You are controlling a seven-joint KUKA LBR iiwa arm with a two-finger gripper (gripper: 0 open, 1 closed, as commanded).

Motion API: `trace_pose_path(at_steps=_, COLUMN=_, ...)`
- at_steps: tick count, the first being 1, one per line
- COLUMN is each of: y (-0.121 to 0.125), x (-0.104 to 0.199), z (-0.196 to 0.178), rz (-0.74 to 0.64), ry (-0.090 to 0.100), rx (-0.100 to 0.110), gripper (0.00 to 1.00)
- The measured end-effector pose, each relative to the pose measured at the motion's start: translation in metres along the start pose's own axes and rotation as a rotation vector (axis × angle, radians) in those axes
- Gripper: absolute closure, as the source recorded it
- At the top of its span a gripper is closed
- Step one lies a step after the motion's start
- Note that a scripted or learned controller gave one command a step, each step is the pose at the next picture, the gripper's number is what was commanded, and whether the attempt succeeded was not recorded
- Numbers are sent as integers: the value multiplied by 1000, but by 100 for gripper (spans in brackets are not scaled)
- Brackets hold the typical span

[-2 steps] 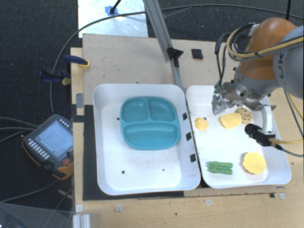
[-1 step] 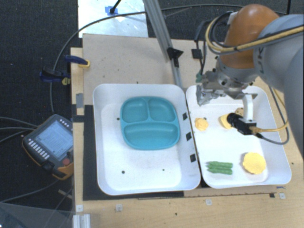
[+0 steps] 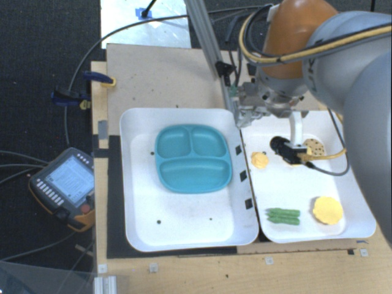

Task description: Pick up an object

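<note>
Low at the frame's right, the right bin [image 3: 294, 188] holds one green bean bundle [image 3: 283, 215] and one large yellow disc [image 3: 327, 209]. Higher up lie one small yellow piece [image 3: 260, 160] and one speckled biscuit [image 3: 314, 145]. One teal plate [image 3: 193, 158] sits in the left bin [image 3: 177, 216]. The gripper [image 3: 245, 112] hovers over the bins' upper divide, and I cannot tell its grip state.

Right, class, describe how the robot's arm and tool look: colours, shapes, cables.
The arm is thick, rounded and grey, with a smooth orange band bulging above the wrist. Dark and yellowish cables loop around that band. The tool below is a small, boxy, silvery metal piece, much narrower than the arm.
</note>
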State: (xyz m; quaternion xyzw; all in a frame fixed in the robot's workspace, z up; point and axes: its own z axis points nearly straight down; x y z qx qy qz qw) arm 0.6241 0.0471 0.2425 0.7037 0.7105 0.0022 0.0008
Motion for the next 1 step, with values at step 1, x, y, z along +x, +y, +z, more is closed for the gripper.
trace_pose_path(at_steps=1, y=16, x=51, z=17, rz=1, ry=-1, rx=1, gripper=100)
